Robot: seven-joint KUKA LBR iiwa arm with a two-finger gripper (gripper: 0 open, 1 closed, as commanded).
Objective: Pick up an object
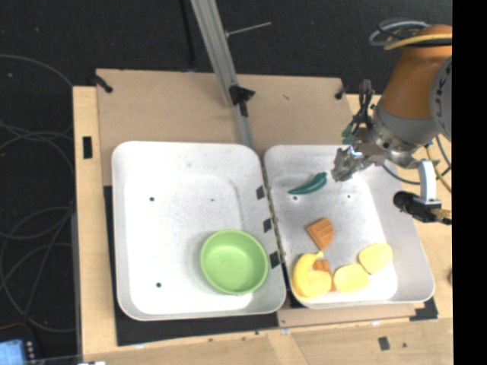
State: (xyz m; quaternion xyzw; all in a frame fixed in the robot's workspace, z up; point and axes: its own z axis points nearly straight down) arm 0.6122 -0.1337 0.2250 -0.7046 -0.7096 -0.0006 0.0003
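My gripper (344,164) hangs over the far part of the right bin (396,226), with the arm coming in from the right. A teal curved object (310,183) lies just left of and below the fingertips, apart from them. An orange wedge (320,233) lies in the middle of the right bin. Near its front edge sit three yellow pieces (346,274), with a small orange bit between them. A green bowl (233,261) rests in the front right corner of the left bin (152,204).
A slanted metal pole (217,48) rises from behind the bins, ending near the divide between them. The bins sit on a tan bench (167,105) with dark floor around it.
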